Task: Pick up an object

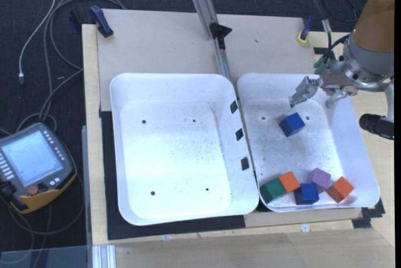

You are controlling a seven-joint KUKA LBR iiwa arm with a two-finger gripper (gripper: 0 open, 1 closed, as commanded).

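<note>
Hovering pincer (316,92) above blue cube (292,124); no writing legible anywhere.

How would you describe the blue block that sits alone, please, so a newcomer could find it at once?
Start at the right-hand white bin, the one nearer the arm. In its upper middle, just below the pincer, lies a blue cube on bare floor. Unlike the other blue cube, packed among green, orange and purple blocks along the bin's near edge, it touches nothing.
</note>
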